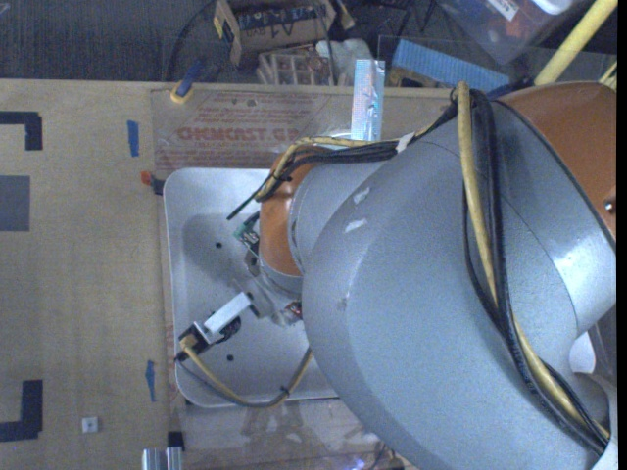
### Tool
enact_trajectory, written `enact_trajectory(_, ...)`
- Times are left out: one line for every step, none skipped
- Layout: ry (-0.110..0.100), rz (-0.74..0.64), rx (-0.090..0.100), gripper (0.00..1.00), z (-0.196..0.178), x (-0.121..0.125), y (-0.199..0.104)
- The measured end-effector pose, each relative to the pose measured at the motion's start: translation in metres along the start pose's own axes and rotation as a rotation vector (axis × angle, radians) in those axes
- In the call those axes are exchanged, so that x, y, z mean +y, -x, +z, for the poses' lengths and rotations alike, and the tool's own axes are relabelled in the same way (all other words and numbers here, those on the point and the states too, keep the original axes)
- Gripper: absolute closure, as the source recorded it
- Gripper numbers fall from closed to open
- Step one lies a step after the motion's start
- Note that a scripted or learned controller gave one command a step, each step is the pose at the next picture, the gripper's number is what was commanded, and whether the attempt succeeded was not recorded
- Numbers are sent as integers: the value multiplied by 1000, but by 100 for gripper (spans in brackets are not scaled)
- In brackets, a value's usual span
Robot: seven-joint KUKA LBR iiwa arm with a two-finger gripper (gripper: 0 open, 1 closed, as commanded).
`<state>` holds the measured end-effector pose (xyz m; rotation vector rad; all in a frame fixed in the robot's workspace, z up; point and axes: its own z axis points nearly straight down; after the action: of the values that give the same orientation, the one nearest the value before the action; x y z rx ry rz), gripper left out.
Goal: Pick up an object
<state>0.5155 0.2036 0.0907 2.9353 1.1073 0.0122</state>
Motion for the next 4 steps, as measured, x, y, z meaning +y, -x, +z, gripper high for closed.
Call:
enact_trajectory(-1, 12, 4, 100, 0, 19, -54)
enact_trajectory(-20, 101, -6, 100, 1, 47, -19)
enact_trajectory(-21, 97, -7, 100, -9, 46, -20)
enact_trajectory(-77, -118, -57, 100, 7, 61, -54)
